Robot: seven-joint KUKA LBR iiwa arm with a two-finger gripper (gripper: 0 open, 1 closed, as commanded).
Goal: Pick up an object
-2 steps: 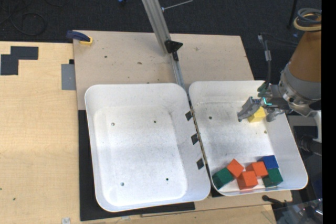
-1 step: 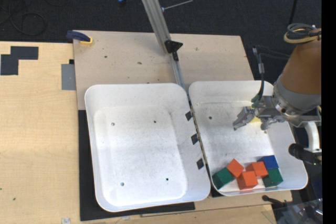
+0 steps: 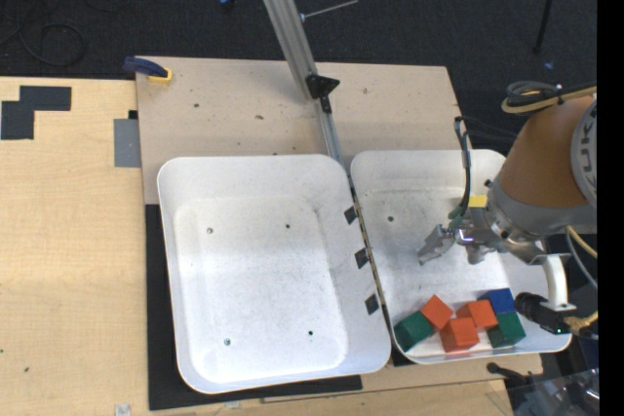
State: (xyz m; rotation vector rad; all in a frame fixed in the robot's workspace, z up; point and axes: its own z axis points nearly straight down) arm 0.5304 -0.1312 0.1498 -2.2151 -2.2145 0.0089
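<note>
We see the wide shallow white plastic left bin (image 3: pixel 195 200) on the tan wooden bench (image 3: pixel 244 107). A slanted grey aluminium rail (image 3: pixel 289 19) runs down to the divider between the bins. Right of that divider sits the shallow white plastic right bin (image 3: pixel 405 180).

The blocks cluster at the right bin's near edge: dark green cube (image 3: pixel 413 329) nearest the divider, then orange-red cube (image 3: pixel 437 312), a second orange-red cube (image 3: pixel 460 333), a third orange-red cube (image 3: pixel 481 314), blue cube (image 3: pixel 500 300), and another green cube (image 3: pixel 507 330) at the near right corner.

The grey two-finger gripper (image 3: pixel 458 240) hangs over the right bin's middle, above the cluster and apart from it. We cannot tell how far the jaws are open. We see nothing between them.
</note>
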